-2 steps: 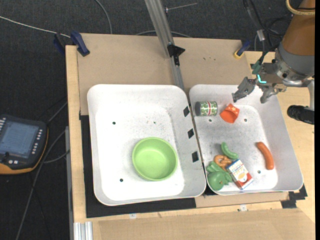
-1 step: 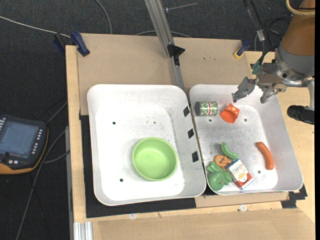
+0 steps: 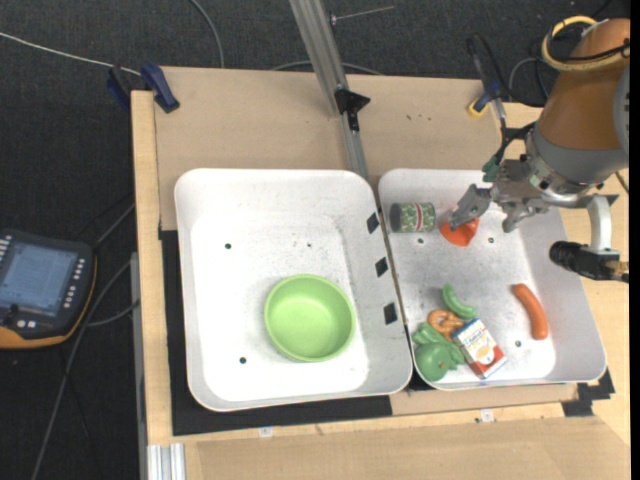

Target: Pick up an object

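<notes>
We see, right of centre, the gripper (image 3: 494, 212) spread wide above a small glossy orange-red piece (image 3: 459, 232), green can (image 3: 412, 217) beside.

No legible text anywhere. Small can (image 3: 412, 217) in right bin (image 3: 560, 368) has a green label with a light patch, print too small to read. Small carton (image 3: 476, 346) near that bin's front edge carries orange and white graphics, maybe lettering, unreadable. Handheld pendant (image 3: 40, 286) on the floor at left shows a lit bluish screen, contents blurred. No brands, numbers or signs can be made out on bench, bins or arm.
</notes>
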Available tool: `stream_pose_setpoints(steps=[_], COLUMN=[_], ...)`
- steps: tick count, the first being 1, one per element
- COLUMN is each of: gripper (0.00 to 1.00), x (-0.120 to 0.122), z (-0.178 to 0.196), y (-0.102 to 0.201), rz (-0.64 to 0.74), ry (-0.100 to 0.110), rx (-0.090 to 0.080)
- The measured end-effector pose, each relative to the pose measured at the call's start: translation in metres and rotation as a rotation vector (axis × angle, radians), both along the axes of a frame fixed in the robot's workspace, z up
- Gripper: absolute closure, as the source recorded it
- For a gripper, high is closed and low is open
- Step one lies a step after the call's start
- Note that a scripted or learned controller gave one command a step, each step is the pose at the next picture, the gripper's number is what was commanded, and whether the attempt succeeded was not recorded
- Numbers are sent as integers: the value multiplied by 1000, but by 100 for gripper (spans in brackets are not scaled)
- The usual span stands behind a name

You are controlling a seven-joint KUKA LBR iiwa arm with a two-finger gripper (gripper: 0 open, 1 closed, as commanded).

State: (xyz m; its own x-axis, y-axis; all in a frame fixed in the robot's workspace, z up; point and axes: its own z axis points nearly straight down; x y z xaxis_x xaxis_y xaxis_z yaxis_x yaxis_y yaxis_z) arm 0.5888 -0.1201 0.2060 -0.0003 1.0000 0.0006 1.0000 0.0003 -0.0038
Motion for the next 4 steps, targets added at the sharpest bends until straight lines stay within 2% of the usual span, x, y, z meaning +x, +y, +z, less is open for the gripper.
stream_pose_setpoints(steps=[1,2,3,4], gripper=[0,0,100,100], x=[-7,-1,0,1], z=[-50,-99,-86,-42], y=[-8,-1,-1,5], rz=[-1,0,0,1], ry=[0,0,-5,-8], rx=[0,0,0,-1])
